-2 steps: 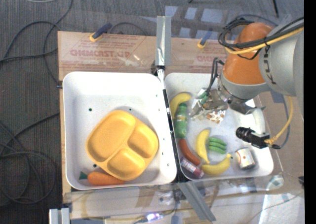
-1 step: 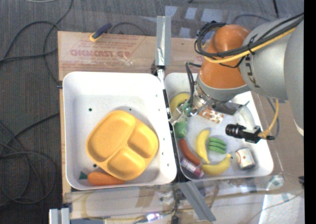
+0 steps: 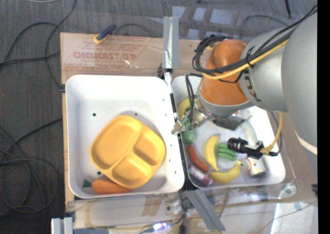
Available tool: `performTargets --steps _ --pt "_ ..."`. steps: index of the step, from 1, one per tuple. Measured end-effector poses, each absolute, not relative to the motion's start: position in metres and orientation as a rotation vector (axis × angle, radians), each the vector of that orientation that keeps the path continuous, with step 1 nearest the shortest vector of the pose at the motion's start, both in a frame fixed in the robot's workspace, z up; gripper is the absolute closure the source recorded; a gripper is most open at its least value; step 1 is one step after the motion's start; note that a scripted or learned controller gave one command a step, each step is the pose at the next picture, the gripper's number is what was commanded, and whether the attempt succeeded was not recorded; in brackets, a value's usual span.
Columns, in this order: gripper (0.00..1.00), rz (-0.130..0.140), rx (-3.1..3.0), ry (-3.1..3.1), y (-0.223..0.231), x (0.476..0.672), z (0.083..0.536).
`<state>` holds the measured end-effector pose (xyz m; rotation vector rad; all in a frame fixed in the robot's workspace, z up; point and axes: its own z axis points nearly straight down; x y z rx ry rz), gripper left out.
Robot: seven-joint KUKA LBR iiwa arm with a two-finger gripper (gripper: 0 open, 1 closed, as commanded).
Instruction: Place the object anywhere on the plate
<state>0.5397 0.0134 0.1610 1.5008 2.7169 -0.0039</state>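
A yellow plate (image 3: 129, 150) with three compartments lies tilted in the left bin (image 3: 82, 99). An orange carrot (image 3: 105, 186) lies by that bin's front wall, just below the plate. My gripper (image 3: 185, 124) hangs low in the right bin (image 3: 276, 173), close to its left wall. A small green object (image 3: 188, 136) sits directly under the gripper's tip. The view does not show anything held.
The right bin holds several toy foods: a red sausage (image 3: 197, 159), two yellow bananas (image 3: 211, 150) (image 3: 227, 174), a green piece (image 3: 225, 151) and a yellow piece (image 3: 183, 106) by the left wall. The two bins meet at a divider wall (image 3: 175, 140).
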Motion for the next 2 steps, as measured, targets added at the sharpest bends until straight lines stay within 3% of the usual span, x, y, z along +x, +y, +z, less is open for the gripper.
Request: performTargets --steps 1,2 --pt "1.00 -0.018 1.429 2.769 0.032 0.523 0.164" --pt "1.00 -0.010 1.420 2.803 0.116 0.535 0.346"
